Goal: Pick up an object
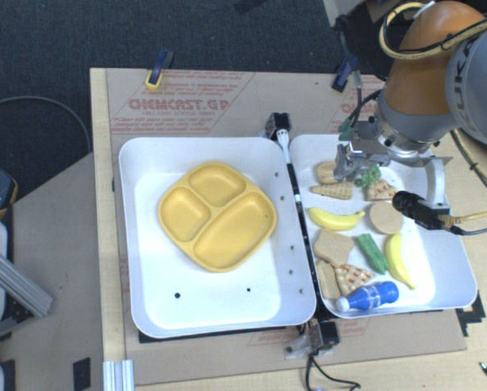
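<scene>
Two shallow white bins are sitting side by side on the bench. The gripper point(351, 166) is hovering low over the far end of the right bin point(465, 279). Cannot tell from this angle whether it is released or clenched.

Pick candidates are all lying in that bin, beside the gripper or on its camera side:
- A small green leafy toy point(370, 174) is lying just right of the gripper, too close to tell if it is touching.
- A tan cracker-like piece point(325, 172) is lying just left of it.
- A ridged pale-yellow corn-like piece point(333, 191) is lying just in front of the gripper, toward the camera.
- A triangular pizza-slice toy point(380, 190) is sitting near its front right.
- A round tan disc point(383, 218) and a yellow toy banana point(335, 217) are lying a bit further out on the camera side, the banana crosswise.
- A tan toast slice point(333, 247), a green pickle-shaped stick point(371, 252), a second yellow banana point(401, 261) and a waffle-patterned wedge point(351, 277) are lying beyond those, well apart from the gripper.
- A blue plastic bottle with a white end point(368, 296) is lying on its side, farthest from the gripper, by the near rim.

The left bin point(146, 283) is sitting well left of the gripper and is holding a yellow three-compartment plastic plate point(217, 216).
</scene>
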Robot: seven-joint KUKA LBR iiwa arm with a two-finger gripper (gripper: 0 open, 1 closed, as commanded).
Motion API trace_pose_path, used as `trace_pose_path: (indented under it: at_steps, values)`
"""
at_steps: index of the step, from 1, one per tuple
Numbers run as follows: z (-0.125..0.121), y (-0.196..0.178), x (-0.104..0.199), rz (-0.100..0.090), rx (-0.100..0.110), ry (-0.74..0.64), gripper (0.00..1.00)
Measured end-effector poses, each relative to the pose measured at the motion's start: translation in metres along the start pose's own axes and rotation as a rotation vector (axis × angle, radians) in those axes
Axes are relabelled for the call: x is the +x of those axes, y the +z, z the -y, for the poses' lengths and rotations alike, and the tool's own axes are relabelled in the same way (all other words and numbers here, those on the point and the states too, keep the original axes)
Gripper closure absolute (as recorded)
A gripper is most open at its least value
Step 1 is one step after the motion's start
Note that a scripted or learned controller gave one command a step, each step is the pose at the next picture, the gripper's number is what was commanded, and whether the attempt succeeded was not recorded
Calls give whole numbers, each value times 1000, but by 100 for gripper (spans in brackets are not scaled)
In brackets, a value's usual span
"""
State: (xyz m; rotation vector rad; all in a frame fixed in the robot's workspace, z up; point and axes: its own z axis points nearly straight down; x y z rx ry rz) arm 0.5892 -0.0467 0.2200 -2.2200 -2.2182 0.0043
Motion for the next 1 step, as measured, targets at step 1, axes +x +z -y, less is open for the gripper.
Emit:
trace_pose_path:
  at_steps: [1]
  values:
    - [-2,4,8,0,-1,-1,100]
